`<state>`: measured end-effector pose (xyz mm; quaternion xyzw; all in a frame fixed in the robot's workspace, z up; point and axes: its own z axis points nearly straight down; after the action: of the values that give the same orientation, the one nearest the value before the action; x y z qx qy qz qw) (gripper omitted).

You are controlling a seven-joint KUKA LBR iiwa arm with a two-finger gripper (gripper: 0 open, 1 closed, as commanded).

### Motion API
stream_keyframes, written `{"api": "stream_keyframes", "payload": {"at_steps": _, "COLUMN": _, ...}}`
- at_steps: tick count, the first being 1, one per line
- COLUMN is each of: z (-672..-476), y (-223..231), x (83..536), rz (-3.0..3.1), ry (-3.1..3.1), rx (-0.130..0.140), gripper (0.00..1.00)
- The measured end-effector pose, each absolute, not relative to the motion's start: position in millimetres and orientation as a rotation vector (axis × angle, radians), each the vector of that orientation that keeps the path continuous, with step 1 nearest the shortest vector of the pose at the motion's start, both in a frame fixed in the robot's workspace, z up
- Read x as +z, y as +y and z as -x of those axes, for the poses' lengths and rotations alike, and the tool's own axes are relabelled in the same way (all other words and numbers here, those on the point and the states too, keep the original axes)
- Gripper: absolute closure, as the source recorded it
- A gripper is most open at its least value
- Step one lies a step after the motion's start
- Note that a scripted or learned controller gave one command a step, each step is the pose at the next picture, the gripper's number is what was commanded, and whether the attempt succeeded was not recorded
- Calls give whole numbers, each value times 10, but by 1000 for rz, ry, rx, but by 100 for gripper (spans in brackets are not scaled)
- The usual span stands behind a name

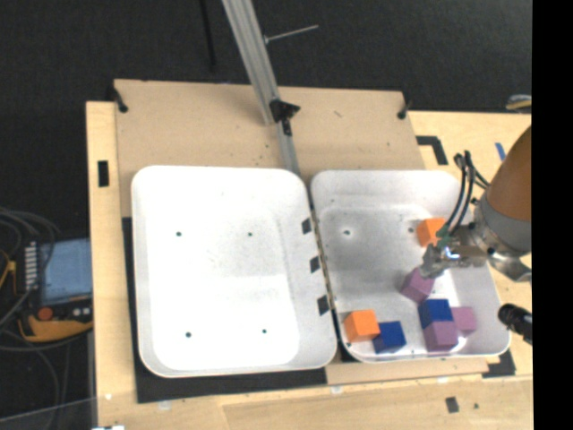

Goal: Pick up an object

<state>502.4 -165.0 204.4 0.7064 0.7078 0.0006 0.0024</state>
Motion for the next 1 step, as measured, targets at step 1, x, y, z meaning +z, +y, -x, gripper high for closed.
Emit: {"api": "stream_keyframes", "payload": {"at_steps": 1, "z": -5043, "y": -1664, "x": 2420, "rz": -2213, "ry": 2221, "rx": 5, "gripper": 100}}
